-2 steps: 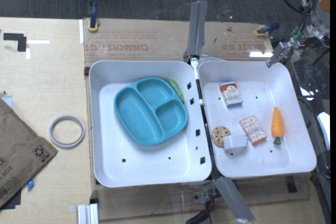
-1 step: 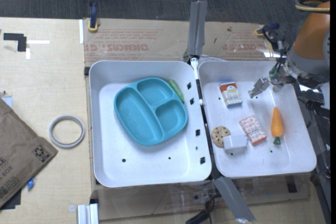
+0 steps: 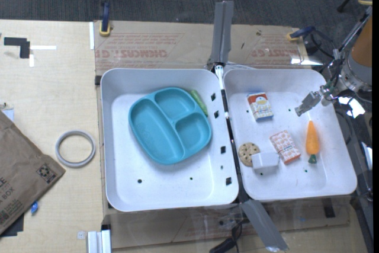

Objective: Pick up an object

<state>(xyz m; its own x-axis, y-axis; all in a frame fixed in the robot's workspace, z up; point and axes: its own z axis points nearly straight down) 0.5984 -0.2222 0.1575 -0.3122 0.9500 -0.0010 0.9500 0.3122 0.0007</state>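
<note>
Landmark: right bin point(image 3: 331, 183). Its twin, the left bin point(image 3: 118, 186), sits touching it on the far side from the arm and holds a blue divided plate point(image 3: 170, 133) and nothing graspable beyond a green sliver at the plate's edge, too hidden to identify. The arm point(image 3: 358, 62) enters over the right bin's outer rim; the gripper point(image 3: 308, 105) hangs over the bin's upper outer part, above the floor, apart from every item. Finger state: cannot tell, tips too small and blurred. Candidates in the right bin, descending size: red-and-white packet point(image 3: 284, 147) near the middle; small carton point(image 3: 260, 107) toward the back; orange carrot point(image 3: 312, 140) just below the gripper, nearest to it; grey block point(image 3: 266, 162) touching a round cookie point(image 3: 247, 153) toward the inner wall. Judged step: approach, nothing grasped yet. Next move likely calls for choosing a target, probably the carrot, aligning across its narrow width, then descending.
</note>
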